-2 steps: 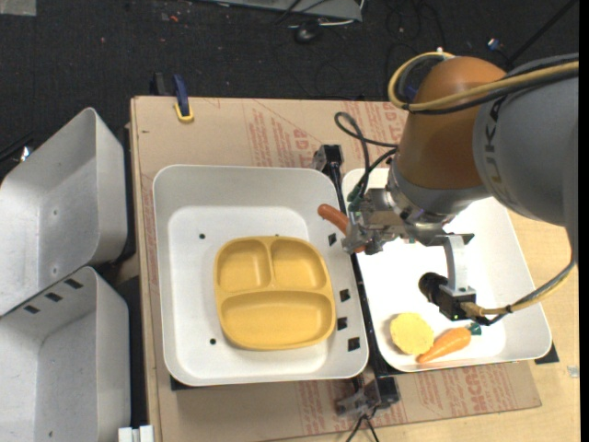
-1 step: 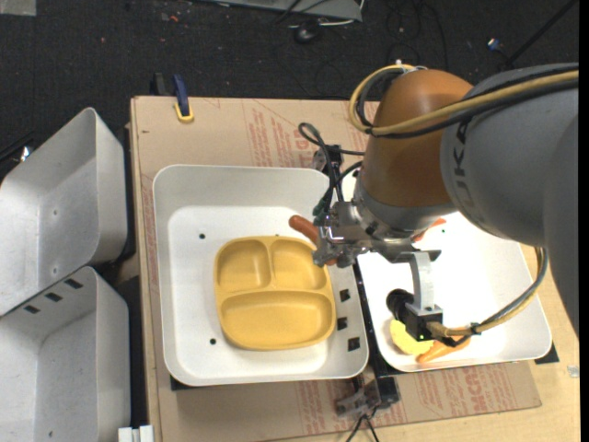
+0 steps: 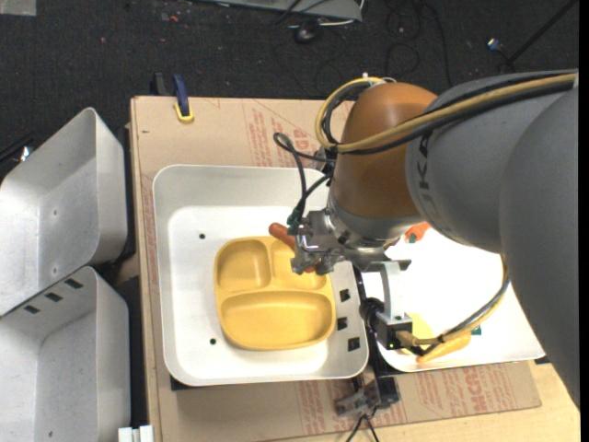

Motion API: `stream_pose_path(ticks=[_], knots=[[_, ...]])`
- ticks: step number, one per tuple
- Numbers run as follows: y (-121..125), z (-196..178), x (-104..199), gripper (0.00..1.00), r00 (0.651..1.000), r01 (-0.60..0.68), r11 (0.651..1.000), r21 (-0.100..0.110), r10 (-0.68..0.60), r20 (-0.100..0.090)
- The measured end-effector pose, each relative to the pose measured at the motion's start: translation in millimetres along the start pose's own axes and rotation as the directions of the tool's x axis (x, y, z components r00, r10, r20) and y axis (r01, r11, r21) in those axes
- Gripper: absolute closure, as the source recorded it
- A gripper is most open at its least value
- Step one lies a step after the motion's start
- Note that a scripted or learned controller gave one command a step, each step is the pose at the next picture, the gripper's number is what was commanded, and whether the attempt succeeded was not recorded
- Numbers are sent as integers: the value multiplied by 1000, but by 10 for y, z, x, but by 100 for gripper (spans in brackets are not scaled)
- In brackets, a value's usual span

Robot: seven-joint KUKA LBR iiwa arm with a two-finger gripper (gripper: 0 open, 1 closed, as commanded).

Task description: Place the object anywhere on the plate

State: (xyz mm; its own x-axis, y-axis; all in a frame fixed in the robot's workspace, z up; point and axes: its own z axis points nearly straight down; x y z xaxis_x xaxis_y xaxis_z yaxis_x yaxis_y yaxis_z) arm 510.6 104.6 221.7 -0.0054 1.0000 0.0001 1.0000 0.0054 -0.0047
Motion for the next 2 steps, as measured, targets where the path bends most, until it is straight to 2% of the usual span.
stream_pose_path(ticks=[1,2], knots=[[0,-39,-90,100,1000,-7,1000,-3,7,1],[1,-39,-88,0,1000,-6,1000,-4,6,0]])
